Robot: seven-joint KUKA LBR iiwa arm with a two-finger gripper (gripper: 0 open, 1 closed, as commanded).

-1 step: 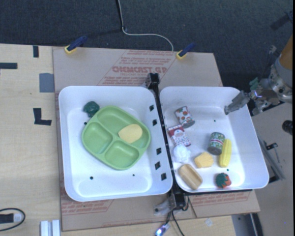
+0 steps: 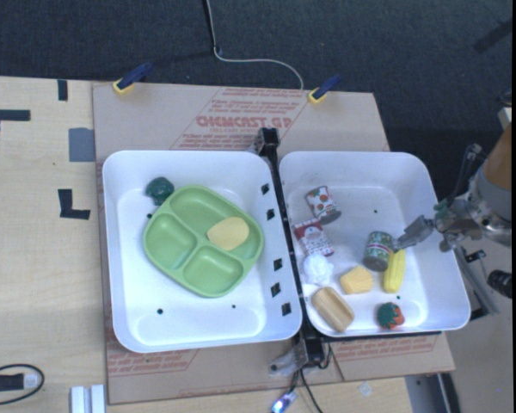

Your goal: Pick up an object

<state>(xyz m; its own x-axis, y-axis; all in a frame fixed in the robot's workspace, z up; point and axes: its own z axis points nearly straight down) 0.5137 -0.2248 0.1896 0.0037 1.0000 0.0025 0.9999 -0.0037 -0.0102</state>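
While the arm (image 2: 499, 188) hangs at the right bin's (image 2: 413, 172) right edge, nothing is lifted: approach step, approx. Left bin (image 2: 120, 256) holds a green tray (image 2: 189, 252) w/ yellow piece (image 2: 228, 232). Gripper (image 2: 423, 229) sits low over the right bin; its spread I cannot tell, view too poor. Nearest targets: small can (image 2: 378, 249) and corn (image 2: 395, 271), just beside its tip. Next move: descend, centre on one.

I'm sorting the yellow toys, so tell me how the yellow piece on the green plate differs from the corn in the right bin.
The yellow piece is a flat, rounded oval; the corn is long and narrow. The piece lies in a compartment of the green plate, in the left bin; the corn lies on the right bin's floor beside a small can. Both are yellow.
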